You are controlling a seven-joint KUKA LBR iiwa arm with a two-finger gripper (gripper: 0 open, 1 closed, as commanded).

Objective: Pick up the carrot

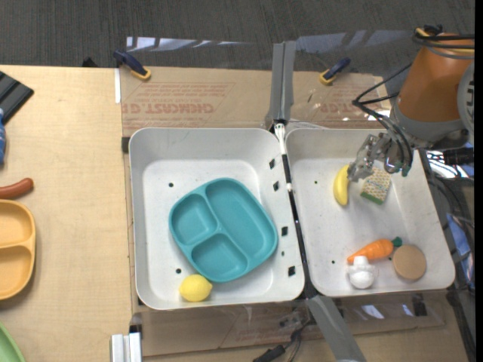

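Lemon (195,287) sits lowest in frame, at about 7 o'clock in the left bin (143,225), just off the lip of the teal divided plate (221,228), which takes the bin's middle. Neither matters for this pick; both are well apart from the target.

Carrot (374,250) is in the right bin (434,217), around 5 o'clock, lying flat, roughly horizontal, green top toward 3 o'clock. Crowded spot: a white rounded item (361,274) touches or nearly touches its orange tip at 7 o'clock, and a tan disc (409,263) sits just beside the leafy end. Probably just dumped there in a cluster, so a clean grasp looks tight.

Gripper (371,159) hangs at about 12 o'clock of the right bin, well apart from the carrot, the arm's orange band (430,74) above it at 1 o'clock. It's over the banana (342,185) and a small pale speckled block (376,188), close to both. Can't tell the tool's state; the metal parts blur together against the bin floor, and nothing is clearly gripped.

Judgement: carrot not picked yet. Next move calls for travel toward 5–6 o'clock, then a descent across the carrot's short axis, mid-body. Risk: nudging the white item or the disc, or catching the banana on the way.
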